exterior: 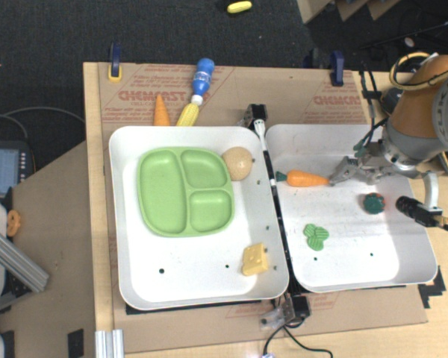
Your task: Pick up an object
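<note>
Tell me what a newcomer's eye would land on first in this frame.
The green divided plate dominates the left bin, with a tan ball touching its upper right corner. In the right bin, the pincer sits beside an orange carrot.

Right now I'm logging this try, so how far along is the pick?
Done: the arm has reached into the right bin, with the gripper low beside the carrot. In hand: nothing visibly; the carrot lies on the bin floor, and whether the fingers touch it is unclear. Left: grasping and lifting. The green leafy toy and dark green piece lie untouched.
</note>
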Robot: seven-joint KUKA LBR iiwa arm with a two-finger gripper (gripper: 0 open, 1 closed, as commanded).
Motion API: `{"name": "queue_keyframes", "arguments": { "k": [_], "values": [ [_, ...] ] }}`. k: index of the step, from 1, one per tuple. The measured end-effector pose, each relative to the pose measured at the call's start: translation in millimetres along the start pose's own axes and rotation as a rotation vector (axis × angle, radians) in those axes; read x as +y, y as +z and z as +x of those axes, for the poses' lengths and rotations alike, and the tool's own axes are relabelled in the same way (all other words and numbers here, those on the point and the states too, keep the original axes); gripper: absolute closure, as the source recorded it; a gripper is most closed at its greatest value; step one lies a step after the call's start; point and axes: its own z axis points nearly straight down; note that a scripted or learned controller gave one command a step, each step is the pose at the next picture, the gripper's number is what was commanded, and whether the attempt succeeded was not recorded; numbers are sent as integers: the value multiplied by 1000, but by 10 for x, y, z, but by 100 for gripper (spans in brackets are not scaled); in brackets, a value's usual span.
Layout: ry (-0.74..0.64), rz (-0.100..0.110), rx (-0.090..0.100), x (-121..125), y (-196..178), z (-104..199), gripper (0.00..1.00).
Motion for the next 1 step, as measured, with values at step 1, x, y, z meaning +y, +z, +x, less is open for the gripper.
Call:
{"name": "queue_keyframes", "arguments": {
  "k": [1],
  "values": [
    [-1, -8, 8, -398, -72, -214, 0]
  ]
}}
